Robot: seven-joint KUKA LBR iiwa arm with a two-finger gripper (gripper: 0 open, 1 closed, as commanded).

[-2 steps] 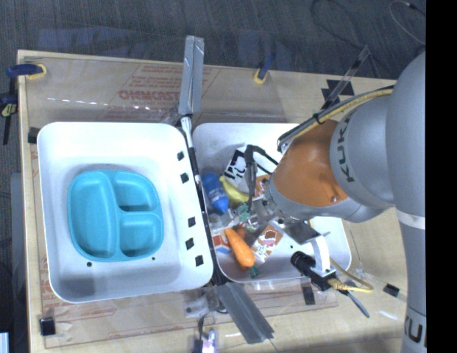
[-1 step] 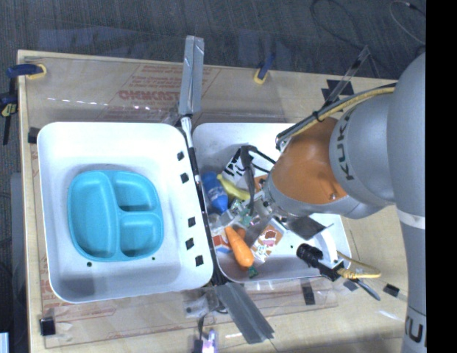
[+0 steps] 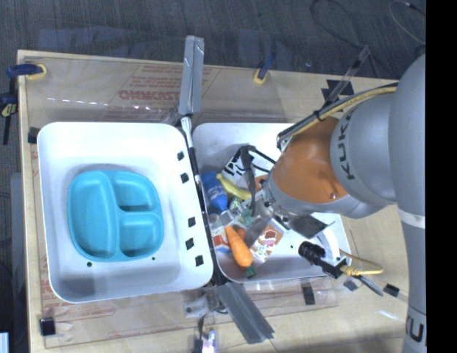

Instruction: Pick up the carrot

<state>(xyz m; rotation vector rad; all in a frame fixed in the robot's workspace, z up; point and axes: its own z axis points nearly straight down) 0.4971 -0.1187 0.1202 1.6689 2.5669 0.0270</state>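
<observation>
Right bin [image 3: 287,269], carrot [image 3: 240,247] lying diagonally

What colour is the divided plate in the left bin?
Light blue; the plate shows clearly in the camera view.

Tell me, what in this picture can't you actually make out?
- Gripper: camera view, too small and cluttered to tell whether it is open or shut.
- Right bin: much of its floor is hidden under the arm.
- Items beside the carrot: overlapping, too small to name.
</observation>
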